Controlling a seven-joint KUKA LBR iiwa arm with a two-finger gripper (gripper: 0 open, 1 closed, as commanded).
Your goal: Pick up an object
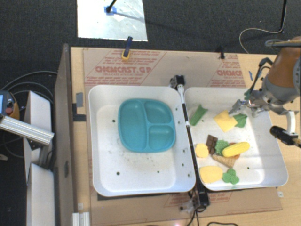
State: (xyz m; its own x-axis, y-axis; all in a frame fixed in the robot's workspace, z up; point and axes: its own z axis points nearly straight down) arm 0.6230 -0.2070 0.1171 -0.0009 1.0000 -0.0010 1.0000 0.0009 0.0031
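The right bin (268,173) holds several toy foods. Among them are a yellow wedge (225,121), a green leaf (241,120), a green strip (198,114), a yellow corn cob (236,149), a brown block (211,142) and a yellow oval (211,173). My gripper (241,107) hangs at the bin's far right part, just above the yellow wedge and the green leaf. It is open and nothing sits between its fingers. The arm's orange band (285,69) rises behind it at the right edge.
In the left bin (106,173) lies a teal divided plate (146,125). A black divider rail (186,126) runs between the two bins. More toys crowd the right bin's near middle: a green cluster (230,177), a tan cone (226,160) and a small yellow round (201,150).
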